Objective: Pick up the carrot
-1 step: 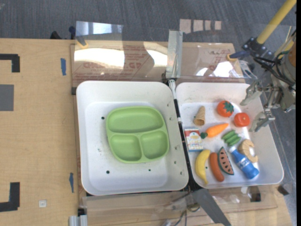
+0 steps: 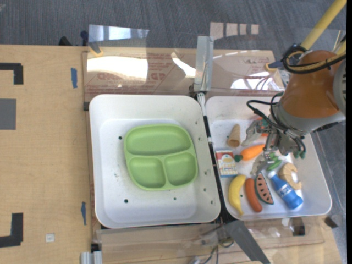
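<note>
Claw (image 2: 270,150) is down in the right bin (image 2: 324,194), right at the carrot (image 2: 252,152), but can't tell if it's clenched, released or actually got anything bc the wrist blocks the view. Carrot lies just left of the claw w/ its green top pointing away from it, banana (image 2: 236,191) and watermelon slice (image 2: 264,187) sit below, cone (image 2: 235,135) up-left. Guessing it came down on the fat orange end since that's the clearest bit to pinch; green tray (image 2: 160,156) is way off left in the other bin.

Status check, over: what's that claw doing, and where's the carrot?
Gripper low in right bin, right at the carrot's orange end. Carrot lying flat among the toys, not lifted. Cone, small carton and watermelon slice crowd close.
</note>
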You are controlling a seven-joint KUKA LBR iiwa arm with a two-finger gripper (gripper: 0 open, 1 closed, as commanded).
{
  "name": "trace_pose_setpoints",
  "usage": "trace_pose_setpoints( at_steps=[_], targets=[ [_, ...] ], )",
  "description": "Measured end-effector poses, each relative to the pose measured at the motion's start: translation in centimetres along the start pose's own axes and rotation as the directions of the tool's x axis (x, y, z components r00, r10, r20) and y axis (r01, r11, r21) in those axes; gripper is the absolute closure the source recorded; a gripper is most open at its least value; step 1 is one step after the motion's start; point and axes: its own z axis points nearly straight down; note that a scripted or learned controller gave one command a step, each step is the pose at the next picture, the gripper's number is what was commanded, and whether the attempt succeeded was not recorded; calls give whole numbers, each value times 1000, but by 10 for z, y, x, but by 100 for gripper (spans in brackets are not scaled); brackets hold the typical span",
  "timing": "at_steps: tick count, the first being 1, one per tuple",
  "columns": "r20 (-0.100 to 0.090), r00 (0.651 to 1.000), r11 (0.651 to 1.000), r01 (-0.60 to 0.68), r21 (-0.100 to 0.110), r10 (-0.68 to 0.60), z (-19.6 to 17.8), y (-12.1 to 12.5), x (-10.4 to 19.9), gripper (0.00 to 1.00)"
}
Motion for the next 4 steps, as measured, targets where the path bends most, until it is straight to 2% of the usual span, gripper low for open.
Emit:
trace_pose_setpoints(
  at_steps=[1,2,3,4],
  targets=[
    [13,997,997,76,6,-76,36,11,21,0],
    [18,983,983,-184,0,184,41,19,32,0],
    [31,983,983,-183,1,183,28,19,28,100],
    [29,983,983,-183,0,183,29,20,29,0]
  ],
)
